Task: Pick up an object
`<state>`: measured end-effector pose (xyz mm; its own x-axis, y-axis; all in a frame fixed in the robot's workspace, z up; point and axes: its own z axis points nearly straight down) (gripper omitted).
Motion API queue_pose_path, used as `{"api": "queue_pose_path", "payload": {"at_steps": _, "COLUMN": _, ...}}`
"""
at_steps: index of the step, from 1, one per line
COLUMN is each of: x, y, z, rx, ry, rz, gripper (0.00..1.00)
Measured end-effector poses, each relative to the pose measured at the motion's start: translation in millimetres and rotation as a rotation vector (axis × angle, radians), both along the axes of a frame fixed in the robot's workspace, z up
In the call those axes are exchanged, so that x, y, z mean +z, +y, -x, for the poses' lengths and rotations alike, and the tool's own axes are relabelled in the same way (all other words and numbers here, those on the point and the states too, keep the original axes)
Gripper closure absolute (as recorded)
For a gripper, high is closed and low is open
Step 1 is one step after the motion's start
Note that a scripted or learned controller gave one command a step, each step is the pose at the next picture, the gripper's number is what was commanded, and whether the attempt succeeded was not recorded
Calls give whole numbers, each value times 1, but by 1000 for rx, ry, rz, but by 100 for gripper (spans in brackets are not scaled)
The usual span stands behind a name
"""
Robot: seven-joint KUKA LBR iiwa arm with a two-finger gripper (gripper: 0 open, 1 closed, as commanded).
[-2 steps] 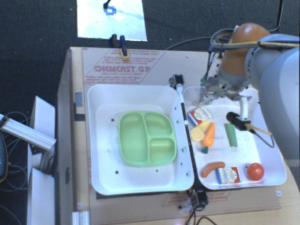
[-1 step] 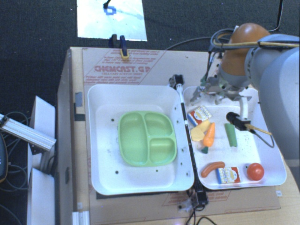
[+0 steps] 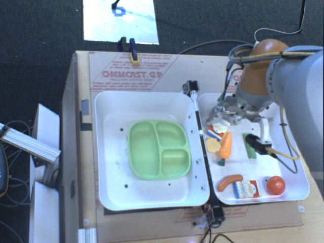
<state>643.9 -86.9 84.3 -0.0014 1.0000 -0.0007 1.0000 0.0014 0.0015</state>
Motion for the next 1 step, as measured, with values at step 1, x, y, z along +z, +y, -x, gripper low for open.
{"api": "queue_pose_path", "payload": {"at_steps": 1, "x": 1, "y": -3, "z": -10, "rx": 3, "ry": -1, "rz": -1, "gripper": 0}}
